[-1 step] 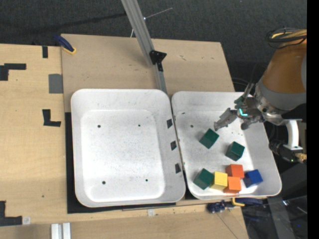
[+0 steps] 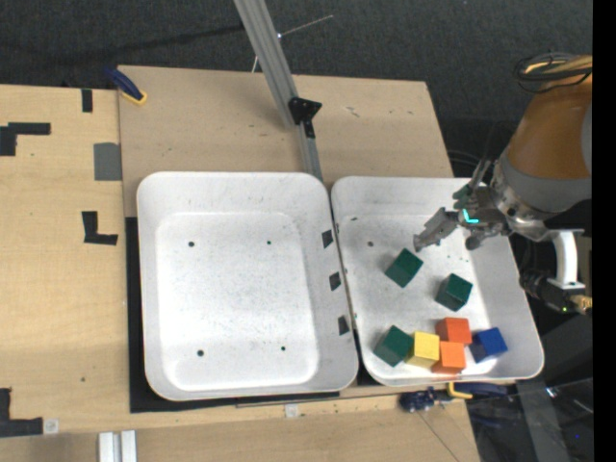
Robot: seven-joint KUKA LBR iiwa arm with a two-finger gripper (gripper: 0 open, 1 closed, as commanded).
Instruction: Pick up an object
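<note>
Worktop (image 2: 241, 114) carries two white bins side by side. Left bin (image 2: 231, 282) has nothing to grab; right bin (image 2: 371, 200) holds all the blocks. Arm (image 2: 549, 147) reaches in from the right over the right bin's upper-right part, wrist angled down and leftward.

Pincer (image 2: 445, 227) sits near the bin's upper right, pointing toward the loose green cube (image 2: 404, 267) just below-left of it. Nothing between the fingers; can't tell if they're spread or pressed together.

Best target, in my view: that loose green cube. It stands apart from everything, so there's clearance on both sides. Second green cube (image 2: 453, 291) is also isolated, closer to the right wall. Avoid the front cluster: green block (image 2: 393, 345), yellow block (image 2: 425, 346), orange blocks (image 2: 452, 343), blue block (image 2: 489, 343) are packed touching or nearly so.

Advice: centre over the cube, align with its tilted faces, descend straight, close only at block height.
</note>
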